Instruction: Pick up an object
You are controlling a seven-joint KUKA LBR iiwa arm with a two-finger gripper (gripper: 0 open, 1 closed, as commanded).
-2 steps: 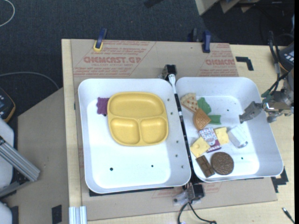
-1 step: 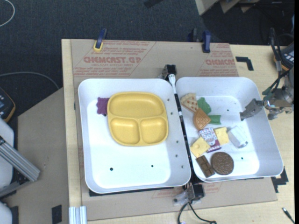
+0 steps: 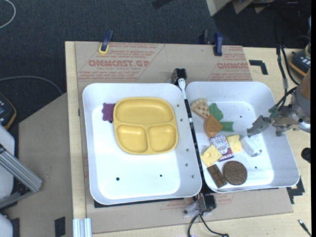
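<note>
Cardboard-topped surface (image 3: 148,58), two white bins.
Gripper (image 3: 257,130) over right bin (image 3: 281,172); fingers' spread unclear; small clear object (image 3: 252,146) just below.

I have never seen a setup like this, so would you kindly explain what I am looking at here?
One camera looks down at a slant on a bench with two white bins. The left bin holds a yellow divided tray with a purple piece at its left edge. The right bin holds a pile of toy foods, among them a brown cookie and yellow cheese. A robot arm reaches in from the right; its claw hangs over the right bin, and I see nothing held in it.
</note>
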